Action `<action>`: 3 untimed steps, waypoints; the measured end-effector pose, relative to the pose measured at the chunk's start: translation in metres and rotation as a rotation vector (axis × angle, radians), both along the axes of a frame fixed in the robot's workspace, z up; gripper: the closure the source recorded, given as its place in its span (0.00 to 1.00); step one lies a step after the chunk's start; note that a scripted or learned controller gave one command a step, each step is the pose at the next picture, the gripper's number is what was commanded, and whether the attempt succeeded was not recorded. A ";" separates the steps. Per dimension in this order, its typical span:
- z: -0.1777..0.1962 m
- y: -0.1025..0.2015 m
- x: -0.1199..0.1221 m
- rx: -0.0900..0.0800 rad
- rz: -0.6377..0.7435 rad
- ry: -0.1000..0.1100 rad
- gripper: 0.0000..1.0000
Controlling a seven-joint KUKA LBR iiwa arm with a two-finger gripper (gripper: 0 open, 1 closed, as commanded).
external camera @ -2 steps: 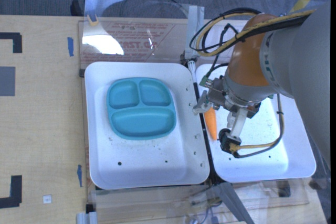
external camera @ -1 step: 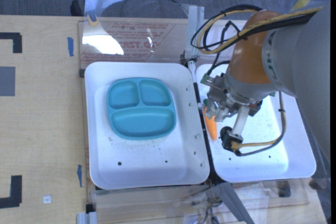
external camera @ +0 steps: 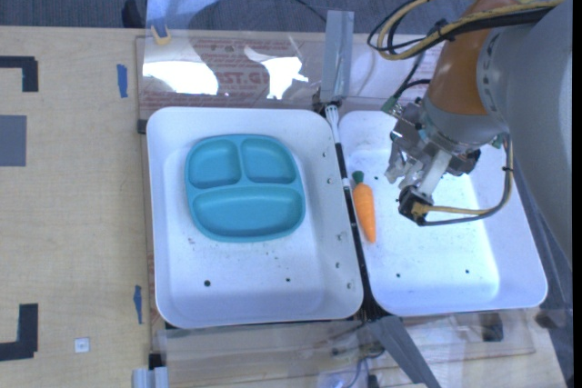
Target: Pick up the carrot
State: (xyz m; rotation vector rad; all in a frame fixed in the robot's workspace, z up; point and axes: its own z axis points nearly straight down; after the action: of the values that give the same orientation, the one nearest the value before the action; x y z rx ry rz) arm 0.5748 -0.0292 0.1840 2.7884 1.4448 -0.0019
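An orange carrot (external camera: 365, 211) with a small green top lies in the right bin (external camera: 455, 273), close to its left wall and pointing toward the front. My gripper (external camera: 403, 178) hangs over the same bin, a short way to the right of the carrot and slightly behind it. Nothing shows between its fingers (external camera: 395, 170), which look spread apart. The arm comes in from the upper right with its orange band above the wrist.
The left bin (external camera: 173, 268) holds a blue three-compartment plate (external camera: 244, 187). A yellow and black cable (external camera: 459, 213) loops from the gripper over the right bin. A metal post (external camera: 337, 54) and a shiny sheet stand behind the bins.
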 end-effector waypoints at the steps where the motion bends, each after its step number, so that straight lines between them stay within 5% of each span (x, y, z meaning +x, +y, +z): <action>1: 0.000 0.001 0.000 0.000 0.001 0.000 0.00; 2: 0.000 0.039 -0.002 0.002 0.159 0.004 0.00; 3: 0.000 0.041 0.013 0.000 0.359 -0.001 0.00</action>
State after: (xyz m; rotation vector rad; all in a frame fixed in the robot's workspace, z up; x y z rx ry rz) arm 0.5877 0.0113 0.1842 2.4854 1.9194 -0.0004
